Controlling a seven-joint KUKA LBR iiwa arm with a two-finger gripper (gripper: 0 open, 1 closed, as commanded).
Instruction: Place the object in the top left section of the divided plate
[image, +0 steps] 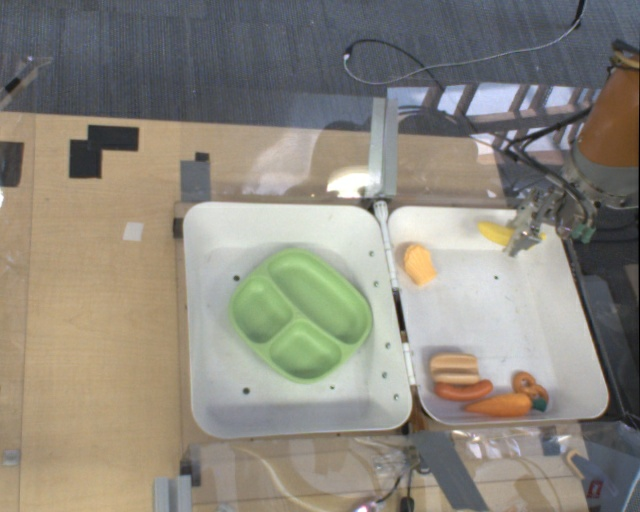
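Two white bins sat side by side on the tabletop (90, 330), their inner rims touching along a central seam.

Left bin (215, 400): the green divided plate (301, 314) lay near the middle, turned at a slant, with three sections, all bare. White floor showed all around it, widest toward the near and left walls. Nothing stood between the plate and the seam.

Right bin (520, 330): things kept to the edges. A yellow-orange piece (420, 265) lay just beside the seam, in the far left corner. A small yellow object (493, 233) lay near the far wall, touching or just beside the end effector (524, 238). Along the near wall a hot-dog-like toy (458, 376), a carrot (500, 405) and a small round orange item (529, 384) crowded together. The middle of this bin was open floor.

The arm (612, 140) came in at the far right corner, its orange band cut off by the frame's edge. The end effector hung over the far right part of the right bin. Its fingers were small and tangled visually with cables; whether they were apart or together could not be told, nor whether the yellow object sat between them. Which object was the task's own could not be settled; none lay on the plate.
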